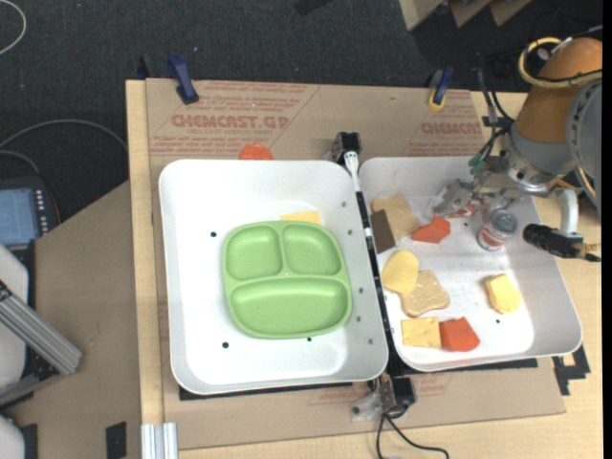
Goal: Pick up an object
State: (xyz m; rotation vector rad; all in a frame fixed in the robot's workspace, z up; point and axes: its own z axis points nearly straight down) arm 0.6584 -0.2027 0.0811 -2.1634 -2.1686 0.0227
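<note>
Gripper (457, 199) hangs low over the far part of the right bin (555, 325), just above a red piece (432, 229); whether it is open or closed cannot be told, and nothing is seen held in it. Near it in this bin lie a brown block (382, 229), a tan slice (396, 210), a yellow oval (400, 271), a toast-shaped piece (426, 295), a yellow square (420, 332), a red block (459, 335) and a yellow chunk (503, 293). A green divided plate (285, 279) lies in the left bin (186, 208).
</note>
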